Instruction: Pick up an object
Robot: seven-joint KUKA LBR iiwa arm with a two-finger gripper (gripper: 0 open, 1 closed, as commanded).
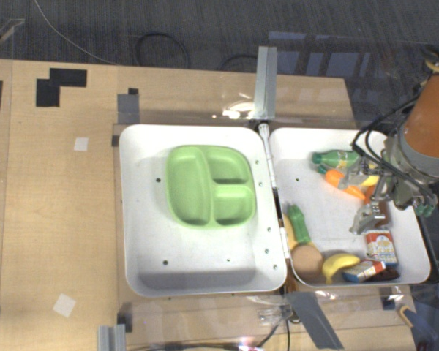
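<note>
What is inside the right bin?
The right bin holds a green bottle, an orange carrot, a green pickle, a potato, a banana and a small carton. The hand covers a patch of floor.

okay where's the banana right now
The banana lies in the right bin, near its front edge in the camera view, between a tan round object on its left and a small red and blue item on its right.

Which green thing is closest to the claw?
The green bottle at the right bin's far end lies closest to the claw, nearer than the green pickle and the green tray.
</note>
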